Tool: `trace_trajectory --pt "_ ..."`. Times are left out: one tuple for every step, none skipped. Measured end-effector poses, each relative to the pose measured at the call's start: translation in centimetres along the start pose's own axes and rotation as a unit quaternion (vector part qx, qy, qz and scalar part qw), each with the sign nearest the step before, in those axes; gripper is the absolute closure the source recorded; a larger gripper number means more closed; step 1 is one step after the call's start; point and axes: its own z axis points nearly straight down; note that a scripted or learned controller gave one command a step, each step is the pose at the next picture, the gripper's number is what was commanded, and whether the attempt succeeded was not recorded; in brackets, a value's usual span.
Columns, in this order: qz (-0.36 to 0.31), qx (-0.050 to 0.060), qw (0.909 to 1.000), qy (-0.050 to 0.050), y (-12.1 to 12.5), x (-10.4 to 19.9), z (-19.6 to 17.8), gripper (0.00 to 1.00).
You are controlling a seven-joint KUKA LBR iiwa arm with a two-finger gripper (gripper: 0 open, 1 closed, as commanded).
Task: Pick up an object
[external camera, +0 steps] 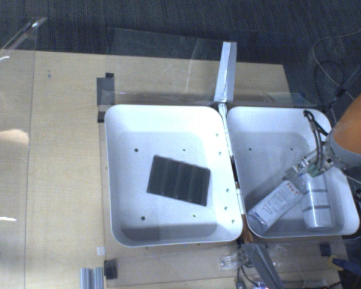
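A black ribbed rectangular pad (178,180) lies flat in the left bin (123,137), slightly turned. In the right bin (259,128) a white tube with red print (277,203) lies at a slant, its lower end near the bin's front left corner. A pale grey cylinder (317,205) lies just to its right. My gripper (304,168) reaches in from the right, low over the tube's upper end and the top of the cylinder. The arm's orange band (355,128) hangs over the bin's right rim.
A metal divider post (226,71) rises behind the seam between the bins. Cables (340,71) run at the far right. Clear plastic sheeting (24,131) covers the wooden bench on the left.
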Motion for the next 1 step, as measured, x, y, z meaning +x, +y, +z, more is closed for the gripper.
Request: trace_trajectory --pt "-0.155 0.018 0.9874 0.029 -0.89 3.93 1.34 0.0"
